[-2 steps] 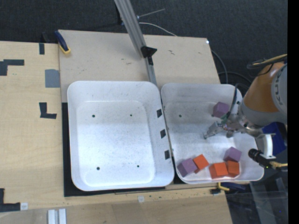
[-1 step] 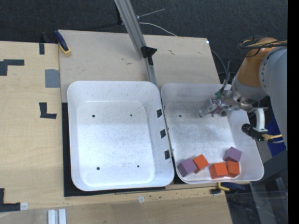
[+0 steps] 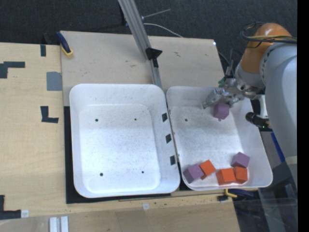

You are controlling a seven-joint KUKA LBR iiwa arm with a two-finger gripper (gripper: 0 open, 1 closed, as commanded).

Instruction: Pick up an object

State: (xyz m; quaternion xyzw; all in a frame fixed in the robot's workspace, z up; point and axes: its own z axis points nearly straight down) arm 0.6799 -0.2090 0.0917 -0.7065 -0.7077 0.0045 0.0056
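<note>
My gripper point(image 3: 221, 102) hangs over the far part of the right bin point(image 3: 251, 139), reaching in from the right. A purple block point(image 3: 221, 111) sits between its fingers, and the gripper is shut on it. The block looks raised a little off the bin floor. At the bin's near end lie more blocks: a purple one point(image 3: 193, 172), an orange one point(image 3: 208, 167), two orange ones point(image 3: 225, 176) point(image 3: 241, 174) side by side, and another purple one point(image 3: 240, 159).
The left bin point(image 3: 77, 129) stands beside the right one, their rims touching in the middle. A slanted metal rail point(image 3: 137, 25) rises behind the bins. The grey arm point(image 3: 285, 81) fills the right side.
</note>
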